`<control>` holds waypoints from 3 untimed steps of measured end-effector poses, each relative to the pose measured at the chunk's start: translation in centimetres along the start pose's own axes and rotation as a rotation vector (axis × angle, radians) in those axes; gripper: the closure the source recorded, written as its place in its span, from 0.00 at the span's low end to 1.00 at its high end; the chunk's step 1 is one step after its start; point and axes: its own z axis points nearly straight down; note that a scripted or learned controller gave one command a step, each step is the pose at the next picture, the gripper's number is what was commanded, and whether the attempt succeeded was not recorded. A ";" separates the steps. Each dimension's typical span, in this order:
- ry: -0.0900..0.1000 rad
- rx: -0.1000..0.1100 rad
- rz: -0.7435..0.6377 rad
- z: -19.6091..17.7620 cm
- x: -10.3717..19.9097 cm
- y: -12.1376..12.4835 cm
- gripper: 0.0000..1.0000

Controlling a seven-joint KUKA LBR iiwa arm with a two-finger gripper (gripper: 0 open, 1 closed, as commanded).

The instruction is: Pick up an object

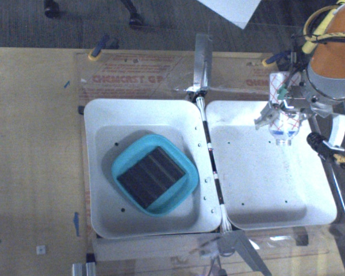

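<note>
1. From my overhead feed I see two shallow white bins side by side on the desk (34, 154): the left bin (98, 119) and the right bin (259, 206), with a narrow seam between them.
2. The arm (330, 62) comes in from the right edge of the view, its orange section at the top right and a yellow cable looped above it.
3. The jaws (283, 124) sit over the upper right part of the right bin, near its back wall.
4. Between the jaws I can make out a small clear plastic bottle (284, 128), pale and see-through with red and green marks near its top (the label is too blurred for me to read). The jaws look closed on it, and its lower end points down toward the bin floor.
5. I cannot tell whether the bottle touches the bin floor or hangs just above it.
6. In the left bin lies a teal square dish (187, 171), turned corner-wise, with a dark ribbed square pad (150, 176) resting inside it.
7. A clear plastic sheet with faint red lettering (126, 78) lies on the desk behind the bins, held by a small clamp (98, 49) at its left corner.
</note>
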 end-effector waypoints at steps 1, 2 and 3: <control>-0.002 -0.004 0.024 2.7 -5.1 3.5 0.00; -0.004 -0.005 -0.085 8.1 -9.5 6.6 0.00; 0.015 0.010 -0.183 14.1 -9.5 7.5 0.00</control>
